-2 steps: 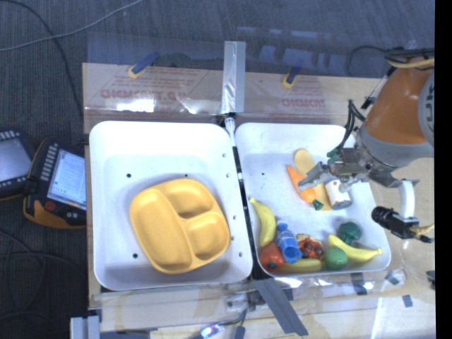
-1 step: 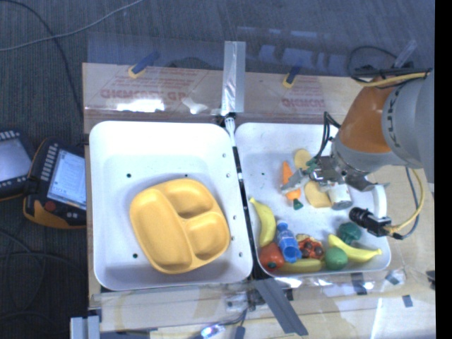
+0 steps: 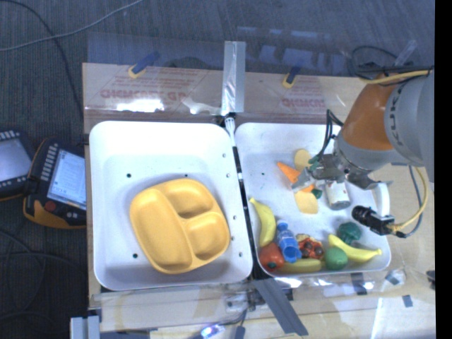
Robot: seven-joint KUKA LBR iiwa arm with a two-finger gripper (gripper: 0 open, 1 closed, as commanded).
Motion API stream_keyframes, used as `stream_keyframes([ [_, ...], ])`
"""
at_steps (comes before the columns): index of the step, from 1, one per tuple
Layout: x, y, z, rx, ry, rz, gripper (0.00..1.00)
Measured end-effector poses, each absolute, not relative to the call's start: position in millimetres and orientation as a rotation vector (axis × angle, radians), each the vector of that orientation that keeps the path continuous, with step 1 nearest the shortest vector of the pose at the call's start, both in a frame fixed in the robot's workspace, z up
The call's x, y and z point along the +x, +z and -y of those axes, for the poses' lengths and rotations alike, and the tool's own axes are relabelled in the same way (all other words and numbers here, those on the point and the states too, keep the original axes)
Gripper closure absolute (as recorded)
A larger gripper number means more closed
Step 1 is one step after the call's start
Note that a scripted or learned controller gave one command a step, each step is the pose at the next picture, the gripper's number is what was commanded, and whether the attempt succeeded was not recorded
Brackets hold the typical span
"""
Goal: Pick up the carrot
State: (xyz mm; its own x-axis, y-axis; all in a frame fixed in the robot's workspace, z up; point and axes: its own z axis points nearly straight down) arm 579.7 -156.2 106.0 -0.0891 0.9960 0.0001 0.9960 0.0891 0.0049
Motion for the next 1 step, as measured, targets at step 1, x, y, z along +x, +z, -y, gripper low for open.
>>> stream_keyframes([
  [1,621.0,225.0,98.3,2.069,-0.003,-2.364,1.00],
])
